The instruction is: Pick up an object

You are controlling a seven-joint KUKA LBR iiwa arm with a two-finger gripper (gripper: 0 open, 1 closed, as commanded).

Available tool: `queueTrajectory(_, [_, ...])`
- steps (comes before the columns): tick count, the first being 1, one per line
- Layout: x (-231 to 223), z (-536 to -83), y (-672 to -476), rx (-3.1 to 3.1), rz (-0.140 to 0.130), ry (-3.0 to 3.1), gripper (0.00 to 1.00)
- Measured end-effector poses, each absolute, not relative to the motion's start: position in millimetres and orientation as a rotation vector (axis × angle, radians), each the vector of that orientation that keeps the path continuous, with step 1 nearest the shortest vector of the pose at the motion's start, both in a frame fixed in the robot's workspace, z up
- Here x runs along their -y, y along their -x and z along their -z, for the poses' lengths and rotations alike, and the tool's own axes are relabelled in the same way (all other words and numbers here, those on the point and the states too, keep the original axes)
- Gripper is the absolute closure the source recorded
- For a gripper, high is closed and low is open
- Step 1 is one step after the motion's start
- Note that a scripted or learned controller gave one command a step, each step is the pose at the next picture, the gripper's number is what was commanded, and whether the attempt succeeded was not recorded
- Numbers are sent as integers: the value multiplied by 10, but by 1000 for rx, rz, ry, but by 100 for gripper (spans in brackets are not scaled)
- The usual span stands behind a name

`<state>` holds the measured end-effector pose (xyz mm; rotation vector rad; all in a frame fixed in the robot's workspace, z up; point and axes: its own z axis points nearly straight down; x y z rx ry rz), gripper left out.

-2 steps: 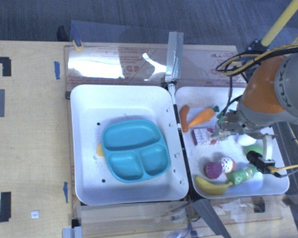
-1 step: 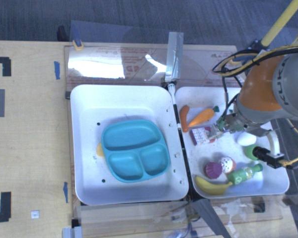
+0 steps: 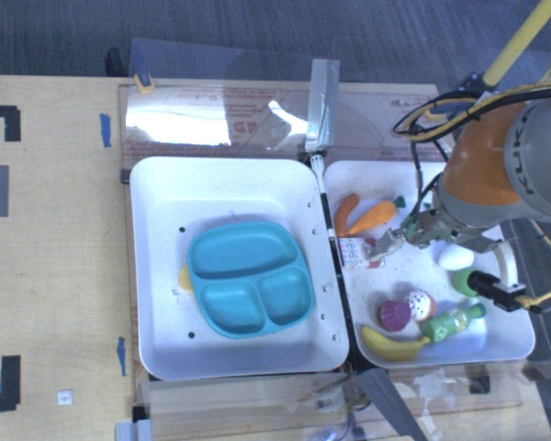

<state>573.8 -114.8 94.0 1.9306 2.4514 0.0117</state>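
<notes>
Camera view: the claw (image 3: 392,240), its state impossible to tell, hangs low in the right bin (image 3: 523,338) beside the carrot (image 3: 375,216), with a banana (image 3: 392,344) nearer the front and a blue tray (image 3: 248,278) in the left bin (image 3: 156,246).

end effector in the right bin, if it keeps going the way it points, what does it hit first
Probably the red-and-white packet just ahead of the end effector, low by the bins' divider; the carrot lies just beside that line. Depth is unclear.
</notes>
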Motion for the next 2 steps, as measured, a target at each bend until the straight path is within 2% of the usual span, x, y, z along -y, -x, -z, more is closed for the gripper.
queueTrajectory(1, [1017, -920, -4894, -2517, -14, -1856, 0])
queueTrajectory(2, [1002, -1039, -4921, -2514, -25, -1853, 100])
